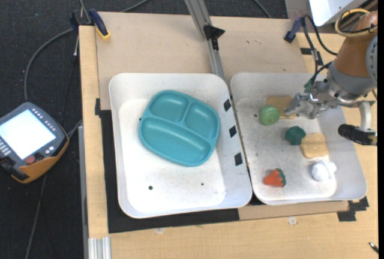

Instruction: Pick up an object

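The right bin (345, 189) holds a green ball (269, 115), a dark teal lump (294, 135), a pale yellow block (314, 145), a white object (320, 171) and a red and orange toy (275, 177). A tan flat piece (278, 102) lies behind the green ball. My gripper (304, 105) hangs low over the back of this bin, just right of the tan piece and the green ball. I see no object between its fingers.
The left bin (129, 192) carries a teal divided plate (180, 126). A metal pole (195, 3) slants across the bench behind the bins. Blue clamps (99, 24) sit at the bench's back corners. A pendant with a screen (27, 141) lies left of the bench.
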Motion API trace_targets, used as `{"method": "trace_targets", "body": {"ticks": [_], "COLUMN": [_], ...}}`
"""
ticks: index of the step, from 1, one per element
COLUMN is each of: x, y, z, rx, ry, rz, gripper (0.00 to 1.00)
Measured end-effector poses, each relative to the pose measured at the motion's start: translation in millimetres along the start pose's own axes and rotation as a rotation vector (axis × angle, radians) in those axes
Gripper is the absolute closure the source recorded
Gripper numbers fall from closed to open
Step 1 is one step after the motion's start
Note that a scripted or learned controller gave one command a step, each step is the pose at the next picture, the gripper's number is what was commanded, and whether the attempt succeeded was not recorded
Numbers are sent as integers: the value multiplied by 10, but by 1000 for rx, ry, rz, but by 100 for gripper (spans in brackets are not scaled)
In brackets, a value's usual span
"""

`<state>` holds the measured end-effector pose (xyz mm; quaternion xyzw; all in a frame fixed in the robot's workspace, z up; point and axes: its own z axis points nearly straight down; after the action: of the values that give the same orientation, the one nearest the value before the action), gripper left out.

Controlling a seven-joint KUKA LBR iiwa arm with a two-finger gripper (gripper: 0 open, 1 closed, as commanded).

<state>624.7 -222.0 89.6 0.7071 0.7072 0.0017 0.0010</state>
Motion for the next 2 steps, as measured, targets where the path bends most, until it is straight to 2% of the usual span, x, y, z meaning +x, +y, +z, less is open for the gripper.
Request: {"method": "trace_targets", "body": {"ticks": [1, 2], "x": [0, 7], "y": [25, 57], "z": [-142, -582], "rx": [-8, -2], "ry": [-3, -3], "rz": [-2, -1], "gripper": [100, 100]}}
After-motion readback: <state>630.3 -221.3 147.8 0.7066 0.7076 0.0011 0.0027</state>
